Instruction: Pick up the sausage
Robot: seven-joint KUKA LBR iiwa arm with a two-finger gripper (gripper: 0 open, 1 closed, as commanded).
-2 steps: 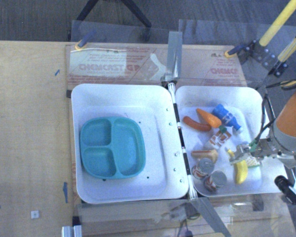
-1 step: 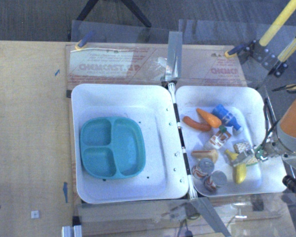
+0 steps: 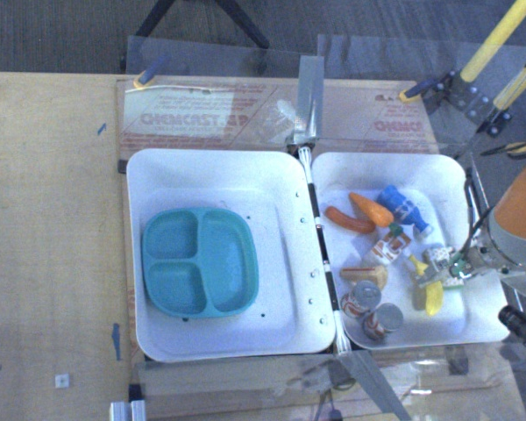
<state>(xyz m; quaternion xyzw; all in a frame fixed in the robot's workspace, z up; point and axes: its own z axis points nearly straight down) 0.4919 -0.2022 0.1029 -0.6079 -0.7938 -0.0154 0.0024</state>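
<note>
On the wooden table (image 3: 44,235), seen from the camera above, we found two shallow white bins standing side by side. The left bin (image 3: 280,244) carried a teal plate (image 3: 200,261) with three compartments, lying flat in its left half. The right bin (image 3: 451,178) was crowded with small things. The sausage (image 3: 349,221), reddish brown and long, lay in the upper left part of this bin, near the wall that it shares with the left bin. Just above it, and almost touching it, lay an orange carrot (image 3: 371,209), tilted in nearly the same direction. To the right of the carrot we saw a blue bottle (image 3: 403,207). Below the sausage there was a small brown and white carton (image 3: 391,247), then a piece of bread (image 3: 365,275), and under it two round cans (image 3: 373,309) close to the front wall. A yellow banana (image 3: 431,295) lay further to the right.

The arm came in from the right edge, with its orange band (image 3: 519,204) at the border of the view. The gripper (image 3: 445,266) hung low over the right part of the right bin, just above the banana and well apart from the sausage. We could not tell if it was spread or pressed together, because it looked too small and blurred. Nothing could be made out between its parts. Behind the bins lay a brown cardboard sheet (image 3: 202,117) with red letters.
</note>
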